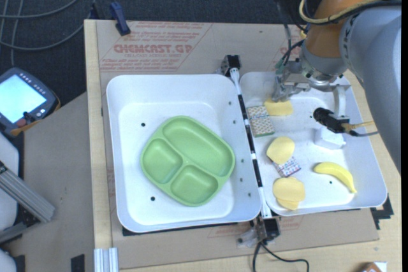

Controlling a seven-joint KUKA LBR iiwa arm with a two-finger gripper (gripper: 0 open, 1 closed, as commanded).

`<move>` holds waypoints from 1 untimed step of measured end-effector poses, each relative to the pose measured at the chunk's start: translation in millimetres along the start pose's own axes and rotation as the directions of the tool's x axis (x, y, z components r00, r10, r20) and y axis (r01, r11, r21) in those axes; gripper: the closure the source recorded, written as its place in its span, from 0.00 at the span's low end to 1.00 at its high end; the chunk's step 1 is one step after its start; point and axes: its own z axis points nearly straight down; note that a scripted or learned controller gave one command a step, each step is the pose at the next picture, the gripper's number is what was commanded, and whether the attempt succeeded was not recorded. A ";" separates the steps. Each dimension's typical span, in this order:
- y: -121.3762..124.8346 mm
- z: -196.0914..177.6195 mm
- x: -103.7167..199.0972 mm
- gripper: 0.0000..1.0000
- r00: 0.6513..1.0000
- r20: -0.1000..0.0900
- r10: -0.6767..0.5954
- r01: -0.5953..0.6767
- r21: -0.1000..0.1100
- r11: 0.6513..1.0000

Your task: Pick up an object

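**A:** What is there, starting from the left?

**B:** The left bin [115, 89] has a green divided plate [187, 159] lying flat. It's broad and low, with little to pinch. In the right bin [366, 169], a patterned packet [258, 120] lies by the near wall. Just beside it is a pale yellow block [280, 109], at the bin's far end.

**A:** And the gripper?

**B:** The gripper [284, 89] hangs directly above that block. The wrist hides it from here, so I cannot tell how far open it is or whether it has hold of anything.

**A:** How would the block handle?

**B:** It looks light and stiff, possibly a plastic toy, though it's too small in this view to be sure. I'd take it across its narrow sides at the middle, keeping clear of the packet. Further right, the banana [335, 175] is curved and smooth, so it would likely slip.
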 end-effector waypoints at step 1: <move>-0.1 0.2 0.0 0.00 1.000 0.000 0.000 0.000 0.000 1.000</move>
